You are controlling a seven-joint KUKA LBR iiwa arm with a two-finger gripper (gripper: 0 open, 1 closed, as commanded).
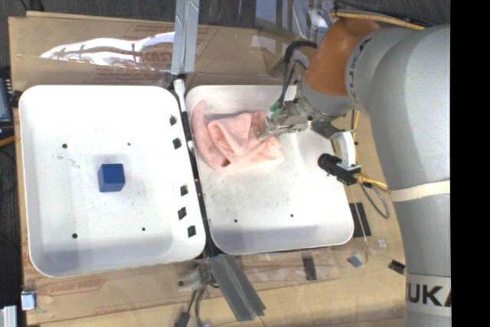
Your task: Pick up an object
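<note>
A crumpled pink cloth [232, 138] lies in the upper left part of the right bin [268, 230]. A small blue cube [112, 177] sits in the left bin [92, 241], left of its middle. My gripper [273, 122] is low over the right bin, at the cloth's right edge and touching or nearly touching the fabric there. The wrist and its cables cover the fingertips.
A grey divider bar [184, 34] with black clips runs between the two bins. The arm's large grey body [406, 126] overhangs the right bin's right side. A black fitting with a cable [341, 167] sits near the right rim. Brown cardboard [99, 50] lies under the bins.
</note>
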